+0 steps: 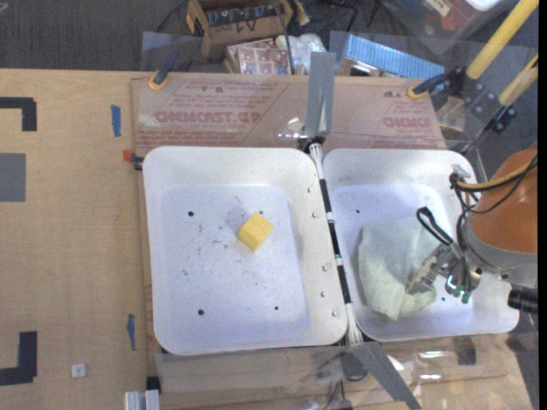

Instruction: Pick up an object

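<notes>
Cloth (389, 272) crumpled in the right bin (376, 178), gripper (425, 278) at its right edge.
Jaw state unclear; yellow block (255, 231) mid left bin (171, 254).

The big grey arm with the orange band (513, 207) is cut off by the right side, so most of it cannot be seen. Its small metal gripper (434, 273) is blurry, and it sits over the edge of the crumpled pale cloth (389, 267), hiding that bit of the cloth. It is too fuzzy to tell whether it touches the cloth. The far right rim of the shallow white right bin (385, 165) goes under the arm. The tiny dark specks in the white left bin (171, 178) are too small to name.
</notes>
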{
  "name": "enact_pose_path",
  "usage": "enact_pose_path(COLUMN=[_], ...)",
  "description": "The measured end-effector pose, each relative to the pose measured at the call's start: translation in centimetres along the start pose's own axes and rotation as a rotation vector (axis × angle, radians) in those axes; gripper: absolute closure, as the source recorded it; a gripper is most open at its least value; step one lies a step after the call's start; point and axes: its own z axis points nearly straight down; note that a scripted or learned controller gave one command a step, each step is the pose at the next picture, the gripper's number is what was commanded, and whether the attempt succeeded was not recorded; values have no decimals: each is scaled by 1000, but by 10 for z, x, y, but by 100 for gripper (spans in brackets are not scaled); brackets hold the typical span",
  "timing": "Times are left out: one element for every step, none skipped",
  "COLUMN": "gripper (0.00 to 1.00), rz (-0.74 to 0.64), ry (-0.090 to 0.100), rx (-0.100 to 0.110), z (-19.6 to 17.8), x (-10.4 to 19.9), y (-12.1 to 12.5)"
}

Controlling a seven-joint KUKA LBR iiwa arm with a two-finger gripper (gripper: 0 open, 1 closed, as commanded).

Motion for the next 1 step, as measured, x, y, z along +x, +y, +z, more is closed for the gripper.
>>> enact_pose_path(gripper=[100], rz=[109], ry=[4], rx=[5], z=[-10], x=[-21], y=[-33])
